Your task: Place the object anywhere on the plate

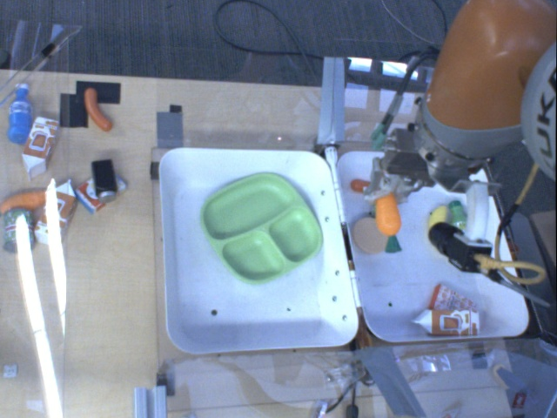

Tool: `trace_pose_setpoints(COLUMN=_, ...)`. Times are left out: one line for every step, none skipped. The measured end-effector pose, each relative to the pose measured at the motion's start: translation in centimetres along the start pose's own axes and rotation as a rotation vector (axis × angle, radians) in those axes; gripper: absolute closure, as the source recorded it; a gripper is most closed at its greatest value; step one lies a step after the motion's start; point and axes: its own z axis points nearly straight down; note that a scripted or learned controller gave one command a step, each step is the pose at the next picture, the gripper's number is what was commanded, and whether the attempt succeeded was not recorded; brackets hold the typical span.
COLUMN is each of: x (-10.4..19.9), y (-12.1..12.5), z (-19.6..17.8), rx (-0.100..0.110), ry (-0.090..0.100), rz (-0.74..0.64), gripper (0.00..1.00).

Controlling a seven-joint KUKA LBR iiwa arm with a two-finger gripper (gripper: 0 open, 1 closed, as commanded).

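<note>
**Over the right bin, carrot below the gripper**

Over the right bin I see my gripper hanging at its left side, just above a smooth orange carrot with a green tip; whether it pinches the carrot, I cannot tell. Beside the carrot lies a flat tan disc. A printed carton rests near the front wall. The matte green plate, rounded with three moulded compartments, sits in the left bin.

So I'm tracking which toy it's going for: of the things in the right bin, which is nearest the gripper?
The orange carrot, directly under the gripper; the carton lies at the bin's near edge.
</note>
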Motion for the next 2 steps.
trace_pose_setpoints(x=0.0, y=0.0, z=0.0, rx=0.0, ry=0.0, rz=0.0, gripper=0.0)
trace_pose_setpoints(x=0.1, y=0.2, z=-1.1, rx=-0.004, ry=-0.001, rz=-0.008, gripper=1.0)
